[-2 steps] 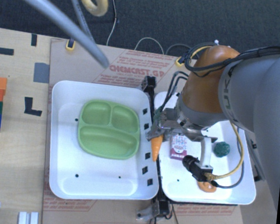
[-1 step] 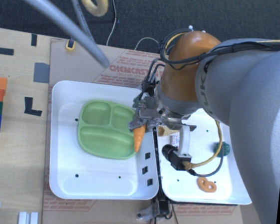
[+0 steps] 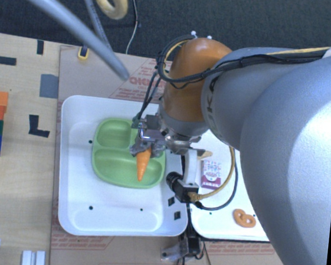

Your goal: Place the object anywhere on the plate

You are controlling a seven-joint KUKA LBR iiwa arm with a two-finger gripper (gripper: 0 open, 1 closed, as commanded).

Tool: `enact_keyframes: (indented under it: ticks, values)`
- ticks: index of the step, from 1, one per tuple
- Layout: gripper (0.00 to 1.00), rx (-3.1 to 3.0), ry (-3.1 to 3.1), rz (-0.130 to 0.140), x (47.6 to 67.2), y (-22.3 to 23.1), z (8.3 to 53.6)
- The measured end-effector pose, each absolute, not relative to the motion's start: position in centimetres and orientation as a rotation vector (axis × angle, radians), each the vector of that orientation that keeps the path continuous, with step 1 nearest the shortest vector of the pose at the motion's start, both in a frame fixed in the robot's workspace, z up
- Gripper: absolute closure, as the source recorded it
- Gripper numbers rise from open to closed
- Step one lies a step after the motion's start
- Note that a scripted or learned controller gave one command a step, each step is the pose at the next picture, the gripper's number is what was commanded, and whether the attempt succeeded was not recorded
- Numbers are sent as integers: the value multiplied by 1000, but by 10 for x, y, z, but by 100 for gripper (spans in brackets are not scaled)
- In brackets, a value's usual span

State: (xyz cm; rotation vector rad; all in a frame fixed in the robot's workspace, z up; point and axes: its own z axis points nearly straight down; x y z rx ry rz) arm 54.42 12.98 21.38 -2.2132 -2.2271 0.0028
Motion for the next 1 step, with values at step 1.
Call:
enact_keyframes:
  ticks: [1]
  values:
    - [100, -2218, -2224, 1, 557, 134, 226]
